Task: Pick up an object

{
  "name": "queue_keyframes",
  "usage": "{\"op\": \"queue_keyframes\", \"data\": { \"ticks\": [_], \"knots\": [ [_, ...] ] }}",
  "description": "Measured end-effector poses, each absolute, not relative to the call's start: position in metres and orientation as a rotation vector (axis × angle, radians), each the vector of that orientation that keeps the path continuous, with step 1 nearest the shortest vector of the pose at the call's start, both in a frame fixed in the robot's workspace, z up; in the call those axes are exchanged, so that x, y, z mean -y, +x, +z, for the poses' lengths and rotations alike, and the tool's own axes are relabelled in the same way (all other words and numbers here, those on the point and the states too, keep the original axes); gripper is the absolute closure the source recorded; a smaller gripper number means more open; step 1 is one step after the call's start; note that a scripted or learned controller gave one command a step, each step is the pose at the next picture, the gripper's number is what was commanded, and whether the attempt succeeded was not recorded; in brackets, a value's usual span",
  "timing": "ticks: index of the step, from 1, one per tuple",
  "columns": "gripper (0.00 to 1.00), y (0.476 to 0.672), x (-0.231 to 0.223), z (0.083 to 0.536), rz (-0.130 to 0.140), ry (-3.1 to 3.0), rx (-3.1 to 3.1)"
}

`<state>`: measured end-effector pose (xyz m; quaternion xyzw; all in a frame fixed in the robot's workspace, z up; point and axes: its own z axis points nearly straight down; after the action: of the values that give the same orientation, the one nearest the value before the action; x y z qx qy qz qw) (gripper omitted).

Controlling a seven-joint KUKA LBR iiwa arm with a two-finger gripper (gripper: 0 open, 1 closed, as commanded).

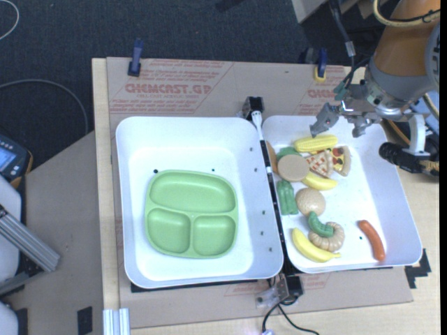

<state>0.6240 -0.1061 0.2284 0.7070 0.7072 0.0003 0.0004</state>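
Observation:
The right bin (391, 187) holds a pile of toy food: a yellow corn cob (316, 144), a pizza slice (328, 161), a brown round patty (292, 167), a small banana (320, 182), a green vegetable (286, 196) and a beige ball (310, 201). Nearer the front lie a tan ring-shaped piece (331, 236), a second banana (311, 246) and a red sausage (371, 239). My gripper (342, 124) hovers over the bin's far edge, just above the corn cob. Its fingers are spread open with nothing between them.
A green divided plate (190, 213) lies in the left bin (133, 152). Black clips (253, 107) join the two bins along the middle wall. Bare bin floor lies to the right of the food pile.

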Motion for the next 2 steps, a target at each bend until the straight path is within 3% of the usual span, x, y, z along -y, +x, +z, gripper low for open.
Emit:
{"op": "queue_keyframes", "data": {
  "ticks": [1, 2],
  "knots": [
    [1.0, 0.625, 0.106, 0.239, 0.003, 2.218, -2.22],
    [1.0, 0.588, 0.049, 0.265, 0.001, 2.218, -2.23]
  ]
}}
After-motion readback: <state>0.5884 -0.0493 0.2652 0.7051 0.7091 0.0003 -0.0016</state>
